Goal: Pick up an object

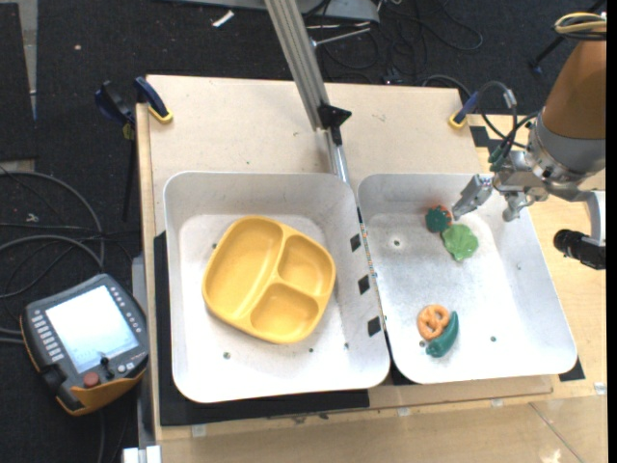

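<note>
Nearest the lens, low in the right bin [540, 287]: one orange pretzel-like piece [433, 318] lying on and touching a dark teal piece [444, 340]. Both rest on the bin floor, well apart from the arm.

Left bin [183, 258]: one yellow divided plate [270, 278], three compartments, nothing in any of them that I can make out. It sits roughly mid-bin, slightly skewed.

Farther back in the right bin: one light green leafy piece [461, 242] and, just beside it toward the back, a smaller dark green piece with a reddish spot [439, 219]. The two touch or nearly touch; cannot resolve which.

Count: bins 2, plate 1, loose small objects 4 (two pairs), all four in the right bin.

Gripper [496, 199]: over the back right part of the right bin, near the dark green piece and to its right. Fingers appear spread, one prong [469, 198] angled down toward the dark green piece, the other [511, 207] off to the right. Nothing visible between them. Height above the bin floor cannot be told from this slanted view.

Progress, judged: pick not yet made. No object is lifted; all four lie on the bin floor. The far green pair looks like the likely target, given the nearness of the tool. Left to do: line up over one piece, descend, close, lift.
</note>
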You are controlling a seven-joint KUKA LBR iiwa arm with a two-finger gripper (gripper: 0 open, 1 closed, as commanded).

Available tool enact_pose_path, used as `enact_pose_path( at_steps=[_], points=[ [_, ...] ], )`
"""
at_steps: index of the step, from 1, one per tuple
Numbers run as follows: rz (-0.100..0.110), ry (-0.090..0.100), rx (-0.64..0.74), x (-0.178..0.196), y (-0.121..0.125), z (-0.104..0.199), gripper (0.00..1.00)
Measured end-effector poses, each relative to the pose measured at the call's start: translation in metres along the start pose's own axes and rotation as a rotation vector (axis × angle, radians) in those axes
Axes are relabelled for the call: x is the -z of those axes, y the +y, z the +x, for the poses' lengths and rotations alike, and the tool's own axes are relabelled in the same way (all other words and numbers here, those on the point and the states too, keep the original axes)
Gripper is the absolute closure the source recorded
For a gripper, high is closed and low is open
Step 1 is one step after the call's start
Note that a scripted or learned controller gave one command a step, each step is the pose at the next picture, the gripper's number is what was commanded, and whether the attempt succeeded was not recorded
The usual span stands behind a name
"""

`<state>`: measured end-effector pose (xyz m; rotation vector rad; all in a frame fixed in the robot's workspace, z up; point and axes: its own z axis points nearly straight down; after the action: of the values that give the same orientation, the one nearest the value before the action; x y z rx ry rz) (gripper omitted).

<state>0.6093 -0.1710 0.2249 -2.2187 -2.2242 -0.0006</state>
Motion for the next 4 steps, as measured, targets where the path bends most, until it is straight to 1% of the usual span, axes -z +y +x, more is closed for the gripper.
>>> enact_pose_path(
  at_steps=[1, 2, 3, 4],
  points=[
    [0.000, -0.001, 0.001, 0.000, 0.000, 0.000, 0.00],
    [0.004, 0.000, -0.002, -0.043, 0.000, 0.000, 0.00],
    [0.005, 0.000, -0.004, -0.093, 0.000, -0.009, 0.00],
    [0.003, -0.001, -0.002, -0.132, -0.001, -0.009, 0.00]
  ],
)
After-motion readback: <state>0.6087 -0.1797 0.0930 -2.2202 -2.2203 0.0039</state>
